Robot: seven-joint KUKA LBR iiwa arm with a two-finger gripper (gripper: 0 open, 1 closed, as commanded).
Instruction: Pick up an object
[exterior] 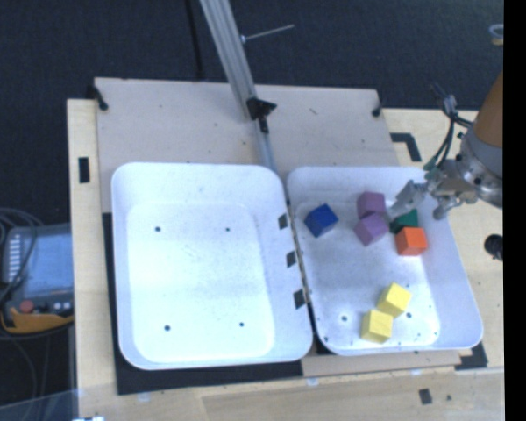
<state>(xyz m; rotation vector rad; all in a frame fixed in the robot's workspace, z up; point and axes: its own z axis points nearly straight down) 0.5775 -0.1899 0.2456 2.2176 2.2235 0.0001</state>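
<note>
Scanning from the left, the left bin offers nothing to the task; everything worth picking sits in the right bin, so that bin serves as the landmark. Toward its left wall lies a blue cube. Nearer its far rim, two purple cubes press against each other, and just to their right a small green block touches an orange cube. By its near rim, two yellow cubes sit together.

The tool hangs over the bin's far right corner, right above the green block and close beside the upper purple cube. Whether it is spread or closed cannot be judged here, and nothing visibly sits in its grip.

The main risk, as I judge it, is crowding: green, orange and purple pieces are packed tight, so a descent could land on an edge, shove neighbours aside, or pinch two at once and let both slip. The bin's sloped wall nearby could also foul the tool.
</note>
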